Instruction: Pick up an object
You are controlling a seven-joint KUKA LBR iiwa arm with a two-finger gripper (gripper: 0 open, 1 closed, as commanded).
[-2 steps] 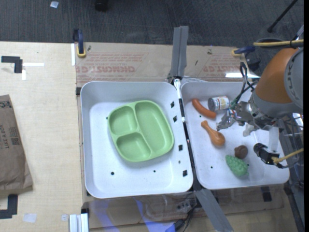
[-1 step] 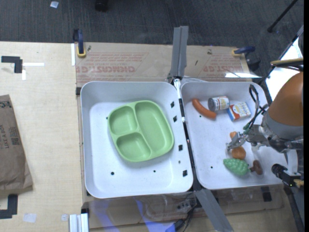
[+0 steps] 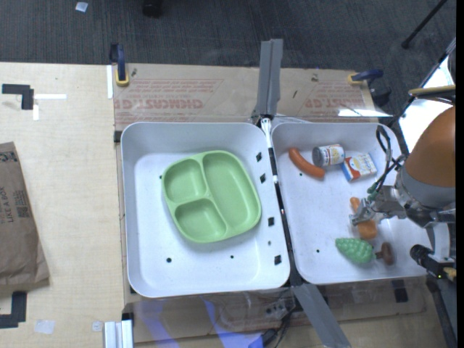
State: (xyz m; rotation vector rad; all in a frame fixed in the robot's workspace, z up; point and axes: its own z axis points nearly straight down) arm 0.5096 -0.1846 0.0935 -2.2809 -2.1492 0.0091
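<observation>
Closest to me, along the near edge of the right bin [image 3: 319, 267], a knobbly green object [image 3: 354, 250] lies beside a small brown piece [image 3: 386, 252]. Just above them the gripper [image 3: 365, 216] reaches in from the right and sits low over a small orange object [image 3: 367, 229]; whether it is spread or pinching, I cannot tell (the metal parts crowd together there). Behind it the arm [image 3: 435, 158] bulges in, orange and grey.

Further back in that bin, a small white and orange carton [image 3: 359, 167] lies next to a little can [image 3: 328, 155] on its side, and an orange sausage-shaped toy [image 3: 307, 163] lies slanted just left of the can.

In the left bin [image 3: 145, 259], a green divided plate [image 3: 211, 195] sits near the middle. Beyond both bins, a cardboard sheet [image 3: 188, 101] is clamped flat on the bench [image 3: 65, 165].
</observation>
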